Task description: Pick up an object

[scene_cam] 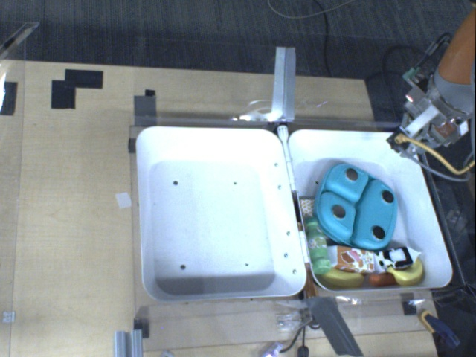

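Two shallow white bins sat side by side on the wooden bench [67, 222], the left bin [156, 199] next to the right bin [416, 173], which held all the objects. A large teal compartment tray [357, 205] with dark round holes lay tilted across the middle of the right bin, its near edge resting over the things along the bin's near wall. Just left of it, against the divider between the bins, stood a green bottle [318, 245]. Along the near wall lay a colourful snack packet [355, 259], a small red item [381, 278], and a yellow banana [405, 274] curving toward the near right corner. The arm [455, 65] entered at the far right, and its gripper [407, 138] hung over the far right corner of the right bin, well apart from the objects; whether its fingers were spread or pressed together could not be told.
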Action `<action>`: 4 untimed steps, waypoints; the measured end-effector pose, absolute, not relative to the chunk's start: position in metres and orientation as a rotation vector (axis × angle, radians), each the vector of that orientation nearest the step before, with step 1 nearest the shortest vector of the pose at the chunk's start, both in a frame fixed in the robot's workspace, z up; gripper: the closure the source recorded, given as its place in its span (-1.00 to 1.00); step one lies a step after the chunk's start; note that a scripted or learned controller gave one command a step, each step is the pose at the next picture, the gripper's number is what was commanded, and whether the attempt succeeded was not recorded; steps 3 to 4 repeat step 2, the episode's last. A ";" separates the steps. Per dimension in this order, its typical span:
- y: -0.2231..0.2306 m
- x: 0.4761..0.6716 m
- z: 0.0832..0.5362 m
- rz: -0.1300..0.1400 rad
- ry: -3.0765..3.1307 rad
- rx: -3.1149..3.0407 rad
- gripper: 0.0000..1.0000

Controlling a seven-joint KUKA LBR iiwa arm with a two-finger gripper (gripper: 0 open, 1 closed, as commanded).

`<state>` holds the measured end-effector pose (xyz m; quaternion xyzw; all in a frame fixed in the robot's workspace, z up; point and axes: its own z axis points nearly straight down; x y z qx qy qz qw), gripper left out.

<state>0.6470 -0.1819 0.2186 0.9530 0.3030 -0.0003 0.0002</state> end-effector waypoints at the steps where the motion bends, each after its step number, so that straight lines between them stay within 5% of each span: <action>1: -0.206 0.637 0.233 0.002 0.981 2.983 1.00; 2: -0.205 0.651 0.295 0.004 1.101 2.940 1.00; 4: -0.205 0.651 0.295 0.004 1.101 2.940 1.00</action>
